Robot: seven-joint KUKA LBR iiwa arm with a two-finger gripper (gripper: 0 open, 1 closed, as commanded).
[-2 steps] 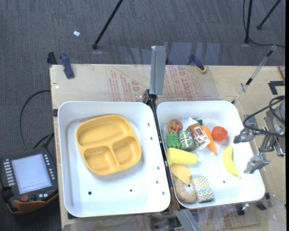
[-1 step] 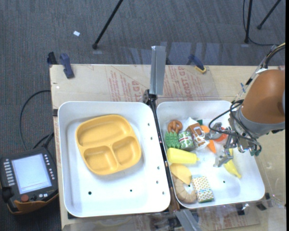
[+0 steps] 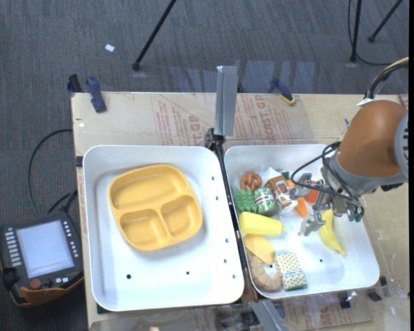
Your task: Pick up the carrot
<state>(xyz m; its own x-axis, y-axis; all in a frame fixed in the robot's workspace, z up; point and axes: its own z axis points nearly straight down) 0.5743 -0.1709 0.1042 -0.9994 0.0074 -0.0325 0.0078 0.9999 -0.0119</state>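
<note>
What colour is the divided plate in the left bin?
Yellow-orange all over; the plate shows in the camera view.

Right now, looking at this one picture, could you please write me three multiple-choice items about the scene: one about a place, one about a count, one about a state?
1. Where does the yellow divided plate lie?
A. In the left bin
B. In the right bin
C. On the floor

2. How many compartments does the plate have?
A. Two
B. Three
C. Five

3. How does the gripper stand to the carrot?
A. Far away, above the left bin
B. Low over the right bin, close beside the carrot
C. Outside both bins, above the pendant

Answers:
1. A, the plate sits alone on the white floor of the left bin.
2. B, one long section runs above two smaller ones.
3. B, the arm reaches over the right bin and its end is next to the orange carrot, near the banana; whether the carrot is gripped cannot be told.
</note>
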